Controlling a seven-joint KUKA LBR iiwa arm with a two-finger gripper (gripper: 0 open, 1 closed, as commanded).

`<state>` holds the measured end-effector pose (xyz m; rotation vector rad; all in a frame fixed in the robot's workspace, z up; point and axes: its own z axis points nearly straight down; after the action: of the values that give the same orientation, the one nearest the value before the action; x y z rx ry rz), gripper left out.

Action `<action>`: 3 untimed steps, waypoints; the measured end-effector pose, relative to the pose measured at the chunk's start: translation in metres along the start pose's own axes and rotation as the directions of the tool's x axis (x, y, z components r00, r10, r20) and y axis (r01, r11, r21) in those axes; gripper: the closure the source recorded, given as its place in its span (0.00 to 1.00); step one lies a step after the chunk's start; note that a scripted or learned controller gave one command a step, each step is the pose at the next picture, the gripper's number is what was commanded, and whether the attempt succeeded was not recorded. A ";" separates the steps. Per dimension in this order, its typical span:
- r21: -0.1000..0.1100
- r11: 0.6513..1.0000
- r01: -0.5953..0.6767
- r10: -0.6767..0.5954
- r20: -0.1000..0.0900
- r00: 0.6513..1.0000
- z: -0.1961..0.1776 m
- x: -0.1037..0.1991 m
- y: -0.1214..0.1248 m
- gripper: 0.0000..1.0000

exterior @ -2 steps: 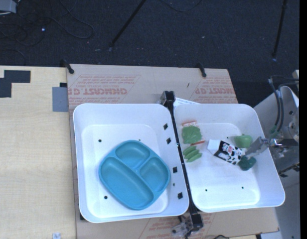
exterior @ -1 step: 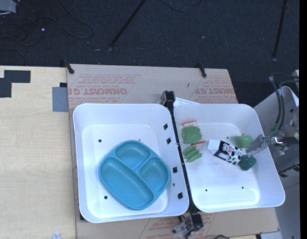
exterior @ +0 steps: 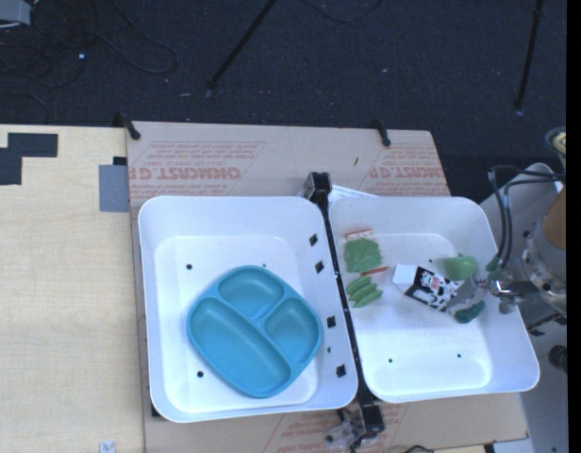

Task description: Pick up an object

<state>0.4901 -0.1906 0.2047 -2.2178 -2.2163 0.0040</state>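
Progress: nothing lifted yet; grasp and lift both remaining.
Tool (exterior: 474,300): sitting low at the right bin's (exterior: 503,371) right side; grip state cannot be told.
Nearest object: black-and-white carton (exterior: 428,286), lying just beside the tool in the right bin.
Count, right bin: one carton, three green pieces (exterior: 363,254).
Count, left bin (exterior: 168,225): one blue divided plate (exterior: 254,330).
Bins on surface: two.

A pale wood counter (exterior: 55,281) carries a flat cardboard sheet (exterior: 272,163), and on that sheet sit two white bins, the left bin (exterior: 168,225) touching the right bin (exterior: 479,366) just beside it.
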 end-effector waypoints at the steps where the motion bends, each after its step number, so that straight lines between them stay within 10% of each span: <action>1: 0.000 1.000 0.000 0.000 0.000 1.000 0.052 0.000 0.010 0.00; 2: 0.001 1.000 0.000 0.000 -0.001 1.000 0.116 0.000 0.011 0.00; 3: -0.002 1.000 -0.005 0.005 0.001 1.000 0.103 -0.001 0.012 1.00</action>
<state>0.5010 -0.1917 0.1018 -2.2242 -2.2118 0.0029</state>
